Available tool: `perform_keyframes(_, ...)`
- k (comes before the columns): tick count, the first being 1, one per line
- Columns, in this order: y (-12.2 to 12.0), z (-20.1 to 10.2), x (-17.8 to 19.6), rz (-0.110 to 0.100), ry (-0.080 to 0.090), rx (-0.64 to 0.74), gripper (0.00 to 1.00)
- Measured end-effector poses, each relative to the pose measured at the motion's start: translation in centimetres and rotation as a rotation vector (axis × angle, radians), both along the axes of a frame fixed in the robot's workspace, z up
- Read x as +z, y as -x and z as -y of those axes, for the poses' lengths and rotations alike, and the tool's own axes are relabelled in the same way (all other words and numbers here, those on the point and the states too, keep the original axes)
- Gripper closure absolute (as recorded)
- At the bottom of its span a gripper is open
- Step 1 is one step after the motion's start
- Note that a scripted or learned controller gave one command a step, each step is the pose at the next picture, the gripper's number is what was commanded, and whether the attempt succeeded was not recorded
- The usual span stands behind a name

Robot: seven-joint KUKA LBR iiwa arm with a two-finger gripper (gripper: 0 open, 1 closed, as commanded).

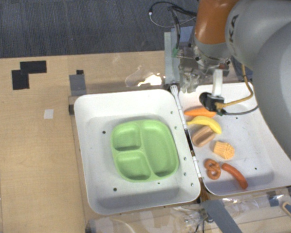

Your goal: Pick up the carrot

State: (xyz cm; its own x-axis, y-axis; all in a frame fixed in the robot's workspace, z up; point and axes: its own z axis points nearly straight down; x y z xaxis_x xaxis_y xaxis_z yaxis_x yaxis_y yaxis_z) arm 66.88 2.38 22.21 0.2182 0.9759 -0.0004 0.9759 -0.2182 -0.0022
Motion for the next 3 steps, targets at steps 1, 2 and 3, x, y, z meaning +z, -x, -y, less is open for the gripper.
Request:
perform_keyframes(1, 0.0, 0.1, 0.0, 0.000, 0.001, 0.000, 0.00)
perform_keyframes(2, 0.0, 0.7, 4.7, 0.000, 0.001, -0.057, 0.00)
perform_keyframes(3, 3.7, 6.2, 0.0, -0.003, 0.002, -0.164, 0.00)
